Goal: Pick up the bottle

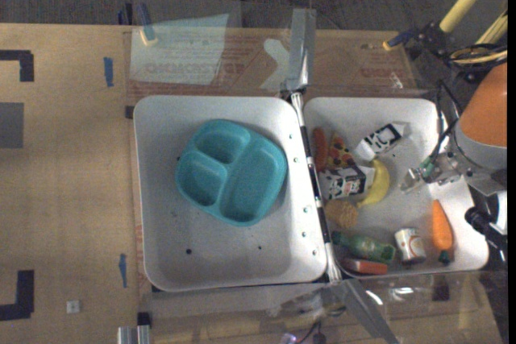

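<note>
The green bottle lies on its side near the front edge of the right bin, hemmed in on nearly every side, and that crowding looks like the main hazard. A round brown cookie-like piece sits just above its left end, a flat red-and-green item lies along its lower side against the bin's front wall, and a small white cup stands just beside its right end. A descent that lands slightly off would likely catch the cup or the red item instead, or close on two things at once. Because the bottle is round and lying flat, it could also roll or squirt out from a squeeze that is not centred across its body. The bin's divider wall at the bottle's left end leaves little room for anything to slide in there.

Further up the same bin lie a banana, a small milk carton, another white carton and a hot dog; a carrot rests by the right wall. The left bin carries a teal divided plate.

The arm reaches in from the right, its orange band over the right bin's far edge, and the pincer hangs over the bin's right-middle, near the banana and well apart from the bottle. Nothing shows between its tips, and whether it is spread or pressed together I cannot tell. I judge it must travel toward the front-left of the bin before any descent makes sense
</note>
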